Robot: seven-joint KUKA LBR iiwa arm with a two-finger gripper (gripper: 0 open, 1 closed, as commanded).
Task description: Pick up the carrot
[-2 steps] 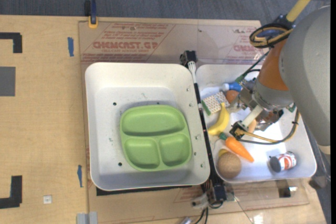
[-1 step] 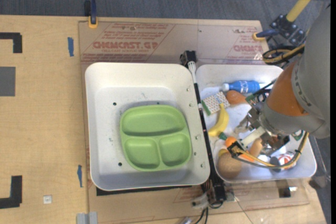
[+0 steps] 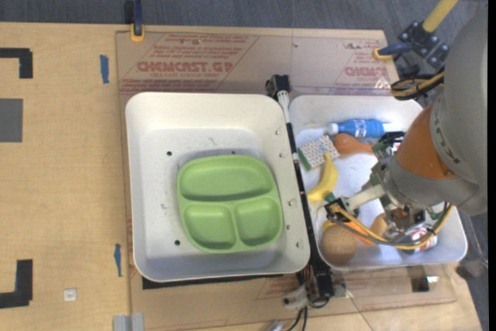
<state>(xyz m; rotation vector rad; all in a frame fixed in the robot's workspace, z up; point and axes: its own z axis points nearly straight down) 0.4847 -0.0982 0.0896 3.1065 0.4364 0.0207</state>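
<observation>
The desk (image 3: 62, 167) carried two white bins, and the left bin (image 3: 147, 120) just had a green divided plate (image 3: 229, 201) sitting in its middle. The right bin (image 3: 457, 240) was the messy one, with the grey arm (image 3: 465, 89) hanging over its 3 o'clock side. The tool (image 3: 403, 225) was down low around 5 o'clock in that bin; can't tell how far open it was or if it had anything. A water bottle (image 3: 356, 127) lay at 12 o'clock, a banana (image 3: 325, 181) toward 9. The carrot (image 3: 353, 143) looked to be just under the bottle. Probably a light, stiff, smooth toy, so grabbing across its thick middle seemed safest.
</observation>
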